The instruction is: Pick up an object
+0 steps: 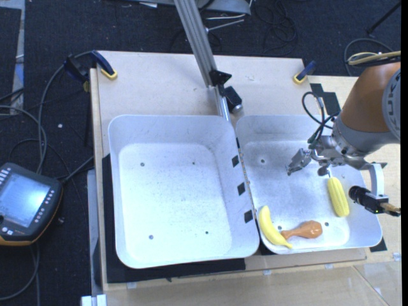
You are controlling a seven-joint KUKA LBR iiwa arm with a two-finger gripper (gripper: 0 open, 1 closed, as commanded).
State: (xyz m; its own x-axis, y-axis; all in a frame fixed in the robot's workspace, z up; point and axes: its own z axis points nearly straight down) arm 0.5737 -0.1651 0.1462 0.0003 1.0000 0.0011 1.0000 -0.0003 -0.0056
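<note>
Honestly, I couldn't tell how my claw (298,162) stood. It hung beside the corn cob (338,196). I feared closing on air, since banana (270,227) and drumstick (305,231) lay farther off.

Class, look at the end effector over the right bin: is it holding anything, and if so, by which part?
Nothing is held. The end effector hangs over bare bin floor, apart from the corn cob, banana and drumstick.

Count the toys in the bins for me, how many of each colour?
Yellow: 2, the banana and the corn cob
Orange-brown: 1, the drumstick
Total: 3, all in the right bin
</note>
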